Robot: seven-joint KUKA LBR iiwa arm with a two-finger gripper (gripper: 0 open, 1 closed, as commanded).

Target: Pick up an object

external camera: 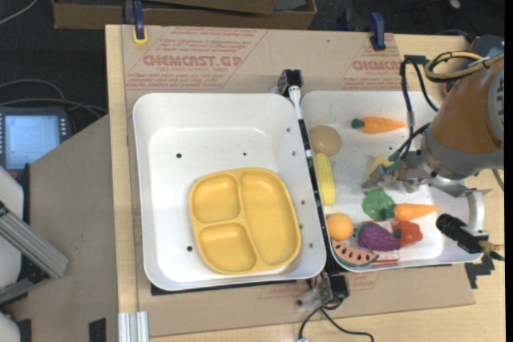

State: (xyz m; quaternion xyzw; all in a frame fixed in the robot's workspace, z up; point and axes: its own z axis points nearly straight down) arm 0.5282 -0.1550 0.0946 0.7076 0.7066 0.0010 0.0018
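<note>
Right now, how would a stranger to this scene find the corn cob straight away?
Go to the right-hand white bin, the one crowded with toy food. Along its left wall, below the round beige ball and above the orange fruit, lies the corn cob. It is the only long yellow piece, lying lengthwise against the wall.

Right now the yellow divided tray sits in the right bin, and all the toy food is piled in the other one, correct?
Not quite. The camera view shows the yellow divided tray in the left bin, not the right. The toy food, such as the corn and a carrot, does lie in the other bin.
</note>
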